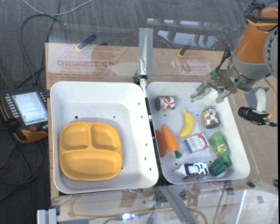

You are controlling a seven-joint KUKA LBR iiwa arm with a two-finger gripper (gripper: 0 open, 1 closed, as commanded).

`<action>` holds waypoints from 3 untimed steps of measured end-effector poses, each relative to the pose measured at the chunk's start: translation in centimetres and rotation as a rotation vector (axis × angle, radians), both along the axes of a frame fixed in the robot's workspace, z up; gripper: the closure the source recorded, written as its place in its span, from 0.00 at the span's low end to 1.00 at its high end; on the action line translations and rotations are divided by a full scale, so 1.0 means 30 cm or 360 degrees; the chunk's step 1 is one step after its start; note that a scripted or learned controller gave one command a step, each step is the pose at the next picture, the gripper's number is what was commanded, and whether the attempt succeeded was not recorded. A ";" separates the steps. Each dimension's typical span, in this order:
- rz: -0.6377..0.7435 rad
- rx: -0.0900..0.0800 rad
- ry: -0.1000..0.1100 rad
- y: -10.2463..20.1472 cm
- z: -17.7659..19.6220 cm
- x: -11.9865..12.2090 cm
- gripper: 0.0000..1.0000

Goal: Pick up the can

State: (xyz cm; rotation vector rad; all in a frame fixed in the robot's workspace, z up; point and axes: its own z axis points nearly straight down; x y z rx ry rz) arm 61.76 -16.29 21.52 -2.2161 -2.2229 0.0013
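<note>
A small can (165, 103) with a red and white label lies on its side at the upper left of the right bin (238, 139). A second small can-like container (210, 118) with a red and white label rests near the bin's right wall. My gripper (210, 94) hovers over the bin's upper right corner, well to the right of the first can and just above the second one. Its fingers (198, 94) are spread open with nothing between them.
The right bin also holds a banana (187, 123), two carrots (167, 141), a small carton (196, 143), a green bottle (219, 146) and a black and white item (196, 170). A yellow divided plate (90, 150) lies in the left bin (102, 97). A teach pendant (25, 108) sits left of the bench.
</note>
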 end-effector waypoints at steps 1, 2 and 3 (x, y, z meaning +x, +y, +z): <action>0.0287 0.0000 -0.0006 -0.180 -0.381 0.025 0.00; 0.0291 0.0004 -0.0007 -0.173 -0.352 0.027 1.00; 0.0248 -0.0001 -0.0003 0.044 0.093 -0.131 1.00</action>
